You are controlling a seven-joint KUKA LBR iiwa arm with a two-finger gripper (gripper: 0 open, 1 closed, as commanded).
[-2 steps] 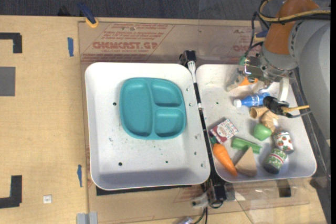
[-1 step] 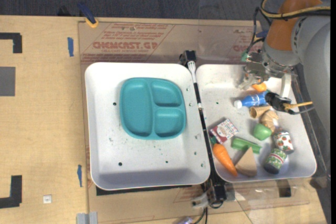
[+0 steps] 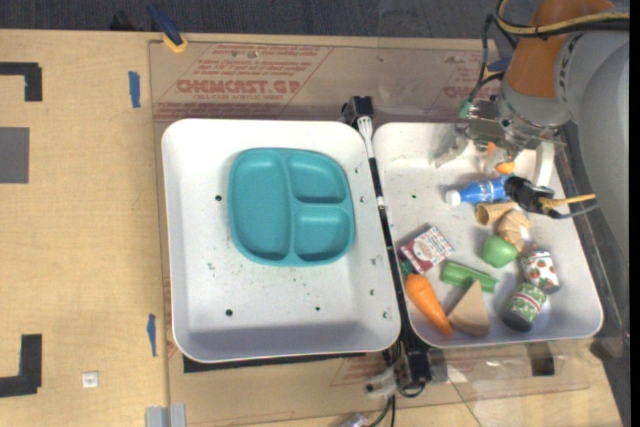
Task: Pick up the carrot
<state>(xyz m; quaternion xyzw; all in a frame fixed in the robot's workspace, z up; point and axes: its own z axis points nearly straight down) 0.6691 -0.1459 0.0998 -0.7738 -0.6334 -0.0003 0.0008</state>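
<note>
The small orange toy carrot point(image 3: 427, 304) lies at the near left side of the right white bin point(image 3: 590, 310). It looks light, hard and smooth. Grab its fat middle. The hand point(image 3: 497, 141) sits far off; I cannot tell its state.

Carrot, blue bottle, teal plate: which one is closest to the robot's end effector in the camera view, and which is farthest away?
Measured from the end effector at the back of the right bin:
1. Blue bottle: just in front of it, same bin.
2. Carrot: front left corner of the right bin.
3. Teal plate: over in the left bin.
</note>
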